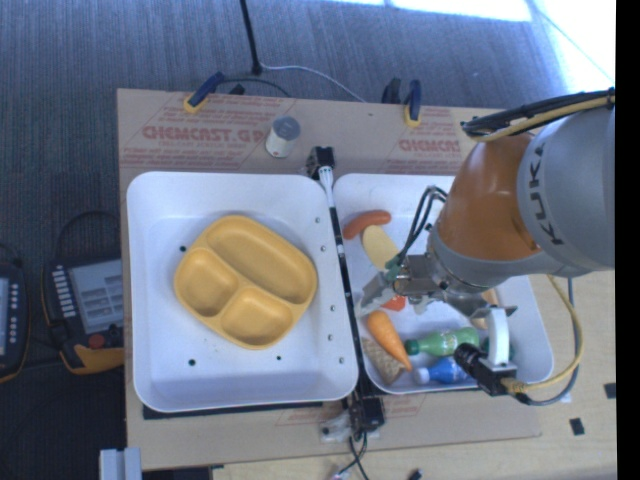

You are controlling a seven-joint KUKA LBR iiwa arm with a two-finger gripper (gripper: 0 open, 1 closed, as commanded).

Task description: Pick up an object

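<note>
Camera view, fixed overhead, slanted.

1. Surface (150,133): board with printed lettering, clamped at its far edge, presumably so it cannot shift. It carries two shallow white bins side by side.

2. Left bin (150,268): holds one yellow divided tray (245,280), lying flat near the middle with its three compartments bare. Probably a drop-off place for picked items.

3. Right bin (530,353): the stock of pick candidates, loosely heaped toward its left and near sides.
 - sausage (366,222), far left corner, lying flat.
 - pale yellow piece (379,246), just beside the sausage, partly under the wrist.
 - carrot (386,338), lying slantwise, touching a brown crust-like piece (382,364) at its near end.
 - green bottle (445,344), on its side, beside a blue bottle (443,373) against the near wall.
 - small red item (397,304), mostly hidden under the tool; kind not legible.

4. Gripper (385,286): carried on the grey-and-orange arm, low over the bin's left half, above the carrot and red item. Whether the jaws are apart or together cannot be told; nothing is visibly between them.

5. Task status, judged: no object lifted; every candidate rests in the right bin. The crowding may spoil a clean grasp.
</note>
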